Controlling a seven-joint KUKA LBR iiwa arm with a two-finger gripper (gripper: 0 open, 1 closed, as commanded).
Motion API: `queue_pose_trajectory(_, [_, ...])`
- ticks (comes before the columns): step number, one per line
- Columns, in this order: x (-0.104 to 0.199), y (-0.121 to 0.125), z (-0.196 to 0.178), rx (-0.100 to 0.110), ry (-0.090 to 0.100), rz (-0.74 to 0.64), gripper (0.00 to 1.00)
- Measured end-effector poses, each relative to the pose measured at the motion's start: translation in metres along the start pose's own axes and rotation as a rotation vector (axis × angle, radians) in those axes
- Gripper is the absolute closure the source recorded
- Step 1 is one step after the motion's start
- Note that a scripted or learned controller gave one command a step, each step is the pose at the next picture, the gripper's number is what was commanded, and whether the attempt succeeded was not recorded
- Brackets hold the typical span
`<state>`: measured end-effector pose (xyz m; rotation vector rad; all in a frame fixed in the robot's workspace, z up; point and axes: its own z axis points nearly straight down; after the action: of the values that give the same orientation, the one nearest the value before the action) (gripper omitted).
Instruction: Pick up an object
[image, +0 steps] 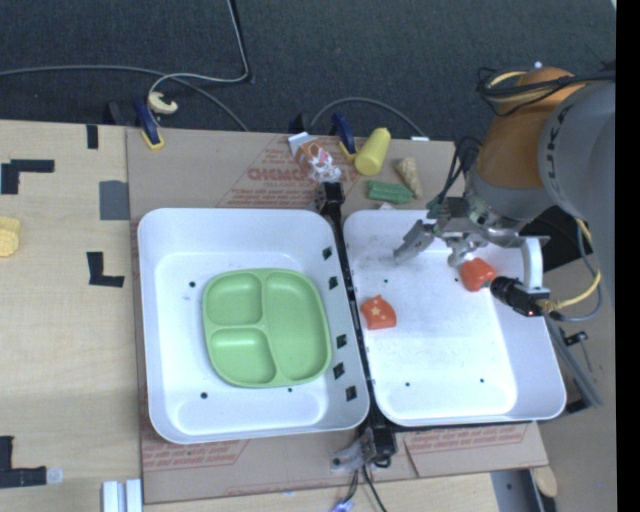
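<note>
Two shallow white bins sit side by side on a cardboard sheet that covers the bench.

Left bin: holds one green divided plate, lying flat near the middle of the bin floor. The plate has three compartments.

Right bin: holds two loose items. An orange-red piece, possibly a toy tomato or strawberry, lies on the floor close to the bin's left wall, about halfway along it. A second, orange-red object sits near the bin's right wall, toward the far right corner, just below the gripper hardware. Whether it touches the gripper cannot be told.

Arm: the grey arm with its orange band reaches in over the far right corner of the right bin. The gripper is over the far half of that bin. One grey finger slants down and left toward the bin floor. The second finger is not clearly separable from the wrist hardware, so the opening width cannot be told, and no object is seen between the fingers.

Outside the bins, on the cardboard along the far edge: a yellow cylindrical item, a green flat item, a tan item and a small printed packet. All lie just beyond the far rims, near the gap between the two bins.
</note>
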<state>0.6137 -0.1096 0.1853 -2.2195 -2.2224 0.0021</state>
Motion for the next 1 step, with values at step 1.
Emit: queue_pose_trajectory(1, [-0.0594, -0.016, 0.0181, 0.001, -0.001, 0.001, 0.0])
